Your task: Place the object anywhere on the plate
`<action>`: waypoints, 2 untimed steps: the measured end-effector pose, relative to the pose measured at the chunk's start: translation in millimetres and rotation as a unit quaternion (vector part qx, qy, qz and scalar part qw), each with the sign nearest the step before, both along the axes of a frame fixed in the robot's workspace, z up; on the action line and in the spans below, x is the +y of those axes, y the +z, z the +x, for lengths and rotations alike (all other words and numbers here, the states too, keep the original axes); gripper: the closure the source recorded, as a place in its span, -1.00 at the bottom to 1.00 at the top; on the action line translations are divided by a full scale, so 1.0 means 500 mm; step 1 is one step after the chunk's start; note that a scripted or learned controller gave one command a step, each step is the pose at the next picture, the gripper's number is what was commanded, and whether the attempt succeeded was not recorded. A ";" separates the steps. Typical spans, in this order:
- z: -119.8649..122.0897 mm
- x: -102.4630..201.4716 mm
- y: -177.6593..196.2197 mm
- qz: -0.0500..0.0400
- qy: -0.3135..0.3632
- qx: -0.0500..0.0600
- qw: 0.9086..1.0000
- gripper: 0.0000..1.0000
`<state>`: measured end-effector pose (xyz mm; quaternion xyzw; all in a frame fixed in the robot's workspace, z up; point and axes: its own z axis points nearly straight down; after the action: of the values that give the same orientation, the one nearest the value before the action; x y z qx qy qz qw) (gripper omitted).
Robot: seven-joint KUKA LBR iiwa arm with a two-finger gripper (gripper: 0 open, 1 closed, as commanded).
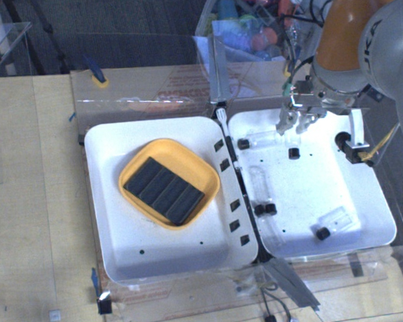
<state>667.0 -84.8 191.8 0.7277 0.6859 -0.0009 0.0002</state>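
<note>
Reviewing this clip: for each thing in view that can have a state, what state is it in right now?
Yellow plate: flat in the left bin, carrying the dark ridged block.
Dark ridged block: lying flat on the plate, askew to the bin walls.
Left bin: holds the plate.
Right bin: holds small dark fittings and clear plastic pieces.
Gripper: above the right bin's far edge, nothing visibly held.

A yellow plate (170, 183) with rounded corners sits in the left bin, turned at a slant to the bin's walls and lying flat. On it rests a dark, ribbed rectangular object (164, 189), a flat slab with parallel grooves running along its length, lying diagonally and covering most of the plate's middle, its lower end reaching the plate's rim.
</note>
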 end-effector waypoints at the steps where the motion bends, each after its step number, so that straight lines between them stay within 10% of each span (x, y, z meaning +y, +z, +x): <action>1: 0.000 0.080 0.025 0.001 0.123 0.000 0.992 1.00; 2: -0.001 0.123 -0.015 0.002 0.214 0.001 0.977 1.00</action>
<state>666.5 -23.5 184.6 0.5643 0.8256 -0.0002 -0.0012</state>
